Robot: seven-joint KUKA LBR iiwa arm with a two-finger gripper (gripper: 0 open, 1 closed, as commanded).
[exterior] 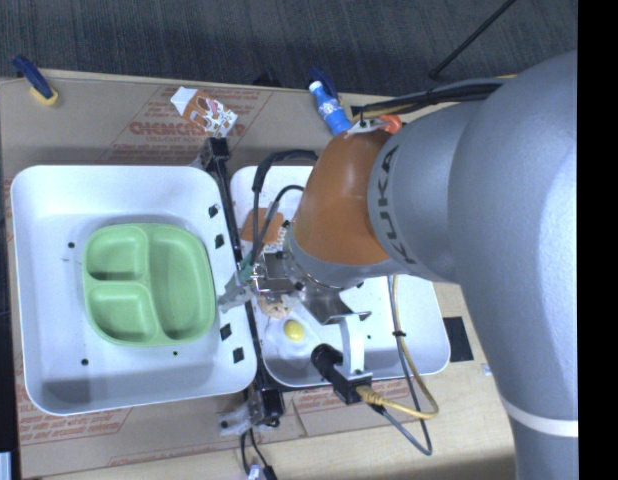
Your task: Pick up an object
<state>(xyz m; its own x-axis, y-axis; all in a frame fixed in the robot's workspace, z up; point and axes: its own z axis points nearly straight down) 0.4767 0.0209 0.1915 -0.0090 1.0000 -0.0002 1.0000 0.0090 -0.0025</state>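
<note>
Camera view: two shallow white bins sit side by side on the cardboard-covered worktop (139, 133). The left bin (49, 268) holds a pale green divided tray (149, 283), lying flat near the bin's middle, with three compartments facing up. The tray is left of the ridge where the two bins meet and well apart from the arm.

The right bin (429, 343) is largely covered by the arm (469, 198), whose grey body and orange band (339, 203) hang over it just right of the green tray. The claw (267, 286) sits below the orange band, down in the right bin close to the ridge between the bins; its tip is lost among cables and metal parts, so whether it is wide, narrow or holding anything cannot be told.

Just below the claw, on the floor of the right bin, lies a small yellow object (294, 331), to the right of the green tray and near that bin's lower edge. It looks rounded, and its exact shape is too small to make out. A brownish object (261, 226) shows partly above the claw, tucked under the orange band; the arm hides most of it.

A blue clamp (329, 106) grips the worktop's far edge above the right bin, and another blue clamp (34, 78) sits at the far left corner, above the green tray. A yellow cable (404, 408) loops over the worktop below the right bin.
</note>
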